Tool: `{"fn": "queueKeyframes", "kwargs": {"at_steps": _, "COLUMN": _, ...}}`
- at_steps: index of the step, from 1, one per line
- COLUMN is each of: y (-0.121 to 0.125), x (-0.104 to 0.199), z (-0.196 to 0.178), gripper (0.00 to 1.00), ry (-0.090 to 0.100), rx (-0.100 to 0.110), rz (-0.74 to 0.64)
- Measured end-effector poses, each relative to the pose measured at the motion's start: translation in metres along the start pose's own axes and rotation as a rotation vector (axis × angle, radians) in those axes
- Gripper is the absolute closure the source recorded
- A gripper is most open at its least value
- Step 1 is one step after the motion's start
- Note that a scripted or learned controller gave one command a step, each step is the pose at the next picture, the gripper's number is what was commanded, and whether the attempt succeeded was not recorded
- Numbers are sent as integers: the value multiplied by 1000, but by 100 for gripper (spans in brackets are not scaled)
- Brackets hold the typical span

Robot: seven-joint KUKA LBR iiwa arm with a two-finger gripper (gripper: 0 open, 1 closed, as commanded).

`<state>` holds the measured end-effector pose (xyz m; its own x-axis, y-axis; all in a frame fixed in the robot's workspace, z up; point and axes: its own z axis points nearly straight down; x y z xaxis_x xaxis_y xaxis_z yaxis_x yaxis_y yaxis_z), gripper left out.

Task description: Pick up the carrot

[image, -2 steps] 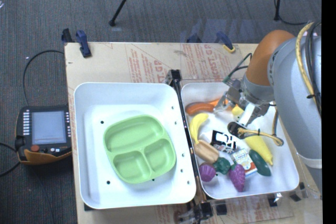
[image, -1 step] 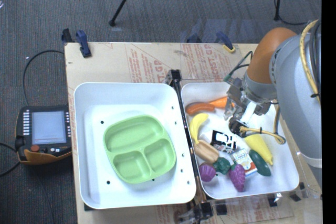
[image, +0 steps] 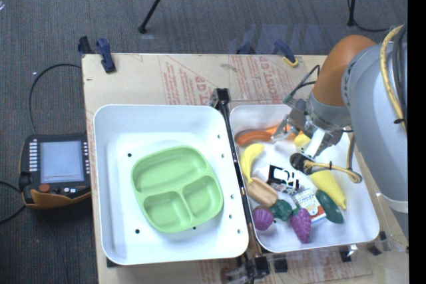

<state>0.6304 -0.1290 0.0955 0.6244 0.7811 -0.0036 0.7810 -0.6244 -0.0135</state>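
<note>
Toy carrot (image: 254, 137), judged light, rigid and smooth-skinned plastic, likely to slip or roll under a loose pinch; the best hold appears to be across its thick middle, the fingers closing on the two long sides. It is orange, elongated and tapered, lying roughly crosswise at the far left corner of the right bin (image: 370, 209), just beyond a banana (image: 251, 159) and close to the bin wall. The gripper (image: 297, 132) hangs low just beside the carrot's narrow end; whether its fingers stand apart or closed cannot be told. A green divided plate (image: 176, 189) occupies the left bin (image: 113, 136)
</note>
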Motion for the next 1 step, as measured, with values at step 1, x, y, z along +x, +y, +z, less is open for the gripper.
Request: {"fn": "queueKeyframes", "kwargs": {"at_steps": 1, "y": -15, "x": -19, "z": 10, "gripper": 0, "ry": 3, "rx": -1, "rz": 289}}
